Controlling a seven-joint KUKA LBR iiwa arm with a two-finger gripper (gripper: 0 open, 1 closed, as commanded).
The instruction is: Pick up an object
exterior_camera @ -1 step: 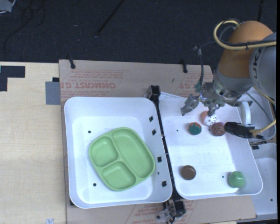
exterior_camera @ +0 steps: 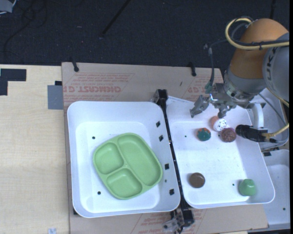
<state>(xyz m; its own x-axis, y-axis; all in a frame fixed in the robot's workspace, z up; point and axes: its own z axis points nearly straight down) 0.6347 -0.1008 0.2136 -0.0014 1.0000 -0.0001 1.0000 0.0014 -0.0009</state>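
My gripper (exterior_camera: pixel 209 111) hangs over the far part of the right bin (exterior_camera: pixel 219 162), its fingers spread open with nothing between them. Just in front of it lie a white speckled ball (exterior_camera: pixel 221 125), a teal ball (exterior_camera: pixel 203 134) and a dark red fuzzy ball (exterior_camera: pixel 228 135), close together. A small pinkish thing (exterior_camera: pixel 214 121) shows beside the white ball, partly hidden. Nearer the front of the same bin sit a brown disc (exterior_camera: pixel 197 180) and a green lump (exterior_camera: pixel 247 187) in the right corner.
The left bin (exterior_camera: pixel 83 130) holds a light green divided plate (exterior_camera: pixel 127 165). A black divider (exterior_camera: pixel 169 145) runs between the two bins. Both bins rest on a cardboard sheet (exterior_camera: pixel 112 84) on the pale bench.
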